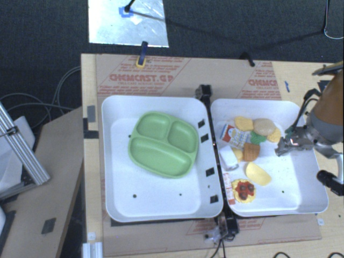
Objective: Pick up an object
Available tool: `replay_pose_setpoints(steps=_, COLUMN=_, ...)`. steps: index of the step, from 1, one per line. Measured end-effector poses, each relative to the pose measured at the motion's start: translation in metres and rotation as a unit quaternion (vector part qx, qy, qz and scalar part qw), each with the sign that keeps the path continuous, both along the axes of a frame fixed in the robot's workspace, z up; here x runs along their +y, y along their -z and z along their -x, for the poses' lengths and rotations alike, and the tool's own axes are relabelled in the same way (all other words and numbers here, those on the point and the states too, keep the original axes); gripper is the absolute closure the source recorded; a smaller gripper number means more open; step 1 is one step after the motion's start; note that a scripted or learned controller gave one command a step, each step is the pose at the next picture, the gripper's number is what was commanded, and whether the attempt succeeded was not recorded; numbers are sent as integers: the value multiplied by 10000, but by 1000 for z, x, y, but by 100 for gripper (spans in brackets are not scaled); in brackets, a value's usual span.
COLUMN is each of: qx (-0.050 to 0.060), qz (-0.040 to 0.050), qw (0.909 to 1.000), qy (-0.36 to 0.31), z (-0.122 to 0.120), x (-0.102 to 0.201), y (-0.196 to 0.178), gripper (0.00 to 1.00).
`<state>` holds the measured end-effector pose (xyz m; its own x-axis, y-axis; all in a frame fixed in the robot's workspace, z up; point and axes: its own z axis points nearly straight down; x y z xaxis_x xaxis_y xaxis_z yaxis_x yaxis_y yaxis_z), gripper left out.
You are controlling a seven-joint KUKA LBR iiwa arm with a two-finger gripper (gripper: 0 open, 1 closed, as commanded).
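The right bin (301, 198) holds a cluster of toy foods: a yellow piece (244, 123), a tan bun (264, 127), a red and white carton (233, 136), a brown piece (251, 152), a white block (228, 157), a yellow chip (258, 173) and a pizza slice (244, 190). My gripper (286, 145) hangs over the right part of this bin, just right of the cluster. It is small and dark here, with nothing visibly in it.
The left bin (115, 198) holds a green divided tray (164, 144). A dark divider with clips (212, 155) runs between the bins. The arm (328, 117) comes in over the right bin's far right edge. A shiny plate (128, 15) lies beyond the bench.
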<state>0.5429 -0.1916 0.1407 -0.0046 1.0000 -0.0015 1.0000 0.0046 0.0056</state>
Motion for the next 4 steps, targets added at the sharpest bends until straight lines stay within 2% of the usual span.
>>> replay_pose_setpoints(steps=2, qx=1, qz=2, qw=10000, qy=-5, z=-3, x=-6, y=-86, gripper=100)
replay_pose_setpoints(steps=4, qx=5, qz=-9, qw=10000, qy=-26, z=-54, x=89, y=-88, gripper=100)
